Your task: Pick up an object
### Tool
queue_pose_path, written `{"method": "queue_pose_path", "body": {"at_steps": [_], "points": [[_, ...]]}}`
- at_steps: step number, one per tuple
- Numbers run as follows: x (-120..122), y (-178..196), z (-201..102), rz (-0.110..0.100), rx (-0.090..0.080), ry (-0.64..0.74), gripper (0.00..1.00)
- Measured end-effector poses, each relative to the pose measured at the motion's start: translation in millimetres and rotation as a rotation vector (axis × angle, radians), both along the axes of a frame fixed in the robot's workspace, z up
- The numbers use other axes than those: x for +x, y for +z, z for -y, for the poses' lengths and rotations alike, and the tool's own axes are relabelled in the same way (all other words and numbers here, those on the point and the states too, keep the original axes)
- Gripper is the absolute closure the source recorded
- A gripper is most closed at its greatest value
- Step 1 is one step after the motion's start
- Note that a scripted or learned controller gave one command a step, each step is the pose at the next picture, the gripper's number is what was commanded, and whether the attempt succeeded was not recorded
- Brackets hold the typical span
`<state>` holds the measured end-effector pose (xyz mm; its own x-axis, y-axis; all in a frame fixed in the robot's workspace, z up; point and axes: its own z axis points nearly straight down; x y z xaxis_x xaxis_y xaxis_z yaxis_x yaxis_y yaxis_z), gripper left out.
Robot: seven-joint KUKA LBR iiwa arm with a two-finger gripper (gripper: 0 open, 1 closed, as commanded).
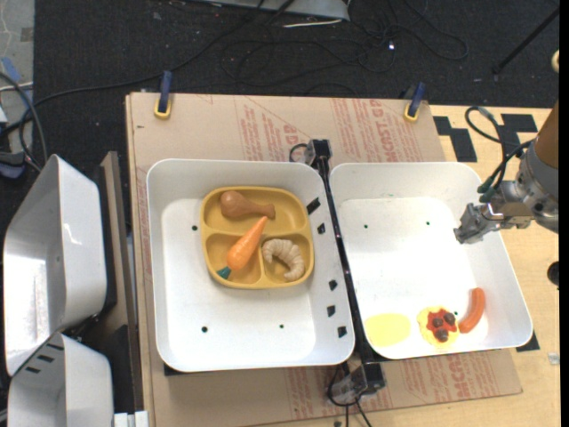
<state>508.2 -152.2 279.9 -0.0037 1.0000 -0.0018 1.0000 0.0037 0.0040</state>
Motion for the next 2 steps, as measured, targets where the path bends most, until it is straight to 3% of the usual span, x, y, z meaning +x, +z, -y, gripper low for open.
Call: {"method": "queue_pose_path", "body": {"at_steps": [2], "points": [[23.4,-21.5,-94.5,-0.003,0.002,0.004,1.00]]}}
